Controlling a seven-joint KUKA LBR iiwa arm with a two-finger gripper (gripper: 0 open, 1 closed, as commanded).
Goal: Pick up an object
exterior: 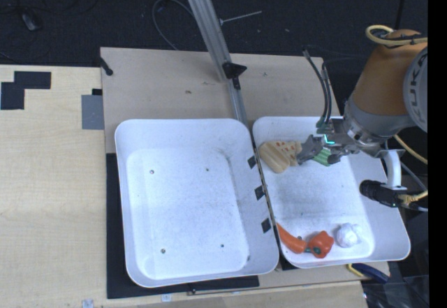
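Two shallow white bins sit side by side on the bench, and all the loose items lie in the right bin (380, 247). The gripper (309, 153) hangs low near that bin's far left corner, just beside a tan ridged object (276, 156), probably the pick target since the arm reaches that way; contact cannot be confirmed, nor whether the pincer is released or clenched. An orange piece (307, 242) and a white ball (346, 235) rest along the near edge, well apart from it.

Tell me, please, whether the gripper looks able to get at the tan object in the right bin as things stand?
Probably yes: the gripper sits right beside the tan object, with nothing lying between them.
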